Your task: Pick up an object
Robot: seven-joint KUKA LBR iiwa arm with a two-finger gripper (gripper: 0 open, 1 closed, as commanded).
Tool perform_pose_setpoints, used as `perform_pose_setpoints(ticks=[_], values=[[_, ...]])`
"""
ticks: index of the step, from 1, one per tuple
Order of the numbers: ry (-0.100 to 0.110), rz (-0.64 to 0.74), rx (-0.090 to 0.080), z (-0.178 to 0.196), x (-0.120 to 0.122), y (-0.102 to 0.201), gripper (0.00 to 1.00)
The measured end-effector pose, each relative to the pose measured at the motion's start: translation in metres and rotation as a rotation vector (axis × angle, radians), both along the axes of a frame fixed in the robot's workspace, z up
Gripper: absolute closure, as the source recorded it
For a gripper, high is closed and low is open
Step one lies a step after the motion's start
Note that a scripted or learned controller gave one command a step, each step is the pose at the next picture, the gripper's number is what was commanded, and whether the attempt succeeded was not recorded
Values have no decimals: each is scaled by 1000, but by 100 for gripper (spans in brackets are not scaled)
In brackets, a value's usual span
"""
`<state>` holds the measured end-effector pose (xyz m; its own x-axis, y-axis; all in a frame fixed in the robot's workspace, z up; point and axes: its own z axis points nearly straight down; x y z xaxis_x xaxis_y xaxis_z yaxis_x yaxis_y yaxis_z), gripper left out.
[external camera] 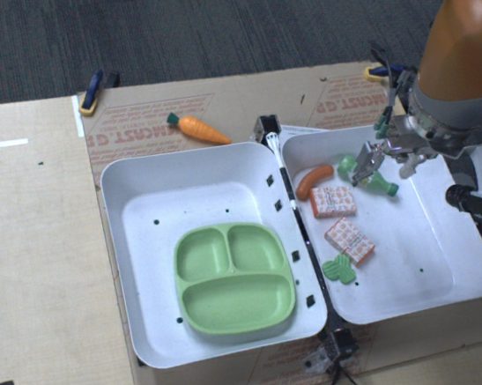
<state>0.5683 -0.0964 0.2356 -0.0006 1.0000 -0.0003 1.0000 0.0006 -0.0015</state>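
While the end effector hangs low over the right bin, touching or just above a green toy, its grip state cannot be told. Risk: sausage and two boxes crowd close, so a closing grasp may nudge neighbours or slip. Counter: cardboard sheet; carrot outside; green plate in left bin.

Bins: smooth white plastic, slight sheen. Green plate: matt plastic. Bench: bare wood. Gripper: shiny metal.
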Motion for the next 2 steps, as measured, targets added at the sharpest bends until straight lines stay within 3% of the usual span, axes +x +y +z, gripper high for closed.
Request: perform_pose_setpoints(ticks=[1,2], values=[[-1,234,1,-43,-49,36,0],[-3,356,0,-43,-31,75,0]])
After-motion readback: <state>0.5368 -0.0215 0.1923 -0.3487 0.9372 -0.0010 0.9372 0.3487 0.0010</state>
